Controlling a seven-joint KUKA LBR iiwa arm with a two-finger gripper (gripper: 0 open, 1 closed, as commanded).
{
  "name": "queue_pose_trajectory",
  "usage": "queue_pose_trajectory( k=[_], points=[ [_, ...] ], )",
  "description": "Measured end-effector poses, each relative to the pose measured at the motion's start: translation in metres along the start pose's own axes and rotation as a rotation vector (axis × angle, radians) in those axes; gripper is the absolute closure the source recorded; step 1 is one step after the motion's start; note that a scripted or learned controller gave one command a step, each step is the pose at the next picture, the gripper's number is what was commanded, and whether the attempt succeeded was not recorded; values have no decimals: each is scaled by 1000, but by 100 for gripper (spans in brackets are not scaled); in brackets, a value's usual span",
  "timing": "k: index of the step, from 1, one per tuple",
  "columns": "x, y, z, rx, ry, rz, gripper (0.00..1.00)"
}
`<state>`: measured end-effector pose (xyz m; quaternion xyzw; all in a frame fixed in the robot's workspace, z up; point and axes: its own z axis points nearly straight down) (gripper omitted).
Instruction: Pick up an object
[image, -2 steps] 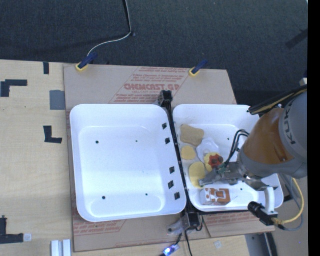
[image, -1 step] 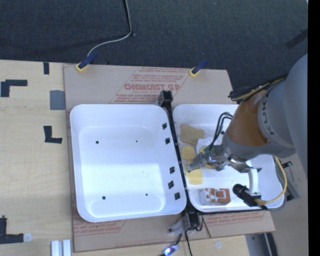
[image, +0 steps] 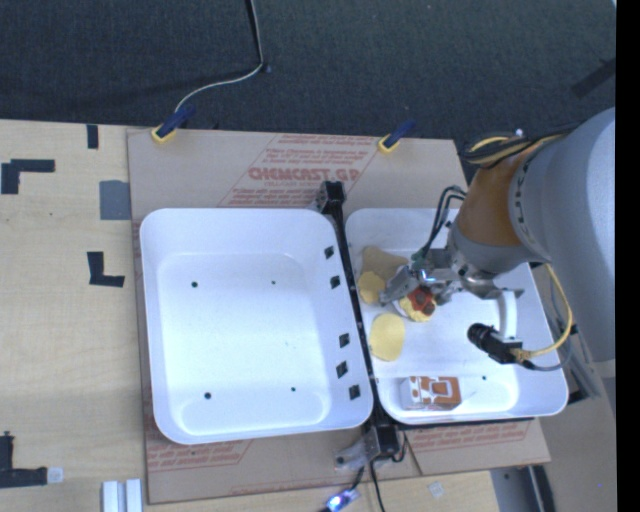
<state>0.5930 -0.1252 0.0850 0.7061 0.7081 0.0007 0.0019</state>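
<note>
Yellow pieces lie in right bin (image: 530, 400) near divider: one (image: 387, 337) mid-bin, another (image: 371, 287) above it. Orange-white packet (image: 431, 391) at front wall. Gripper (image: 418, 297) low over yellow-red object (image: 419, 304), touching or nearly. Jaws' state: cannot tell. Left bin (image: 160, 300) alongside. Step: descent/grasp attempt. Next, likely: close, lift straight, check hold.

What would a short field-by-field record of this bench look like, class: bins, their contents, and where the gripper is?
bins: left bin and right bin, side by side
right bin contents: yellow pieces, a red and yellow item, an orange and white packet
gripper position: gripper low over the red and yellow item
grasp: cannot tell
arm: enters from the right
</note>
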Motion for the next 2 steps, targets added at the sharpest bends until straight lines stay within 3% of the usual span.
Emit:
queue_pose_trajectory(
  k=[1, 2],
  points=[
    [1, -2, -10, 3, 1, 0, 100],
    [95, 20, -106, -5, 4, -9, 100]
  ],
)
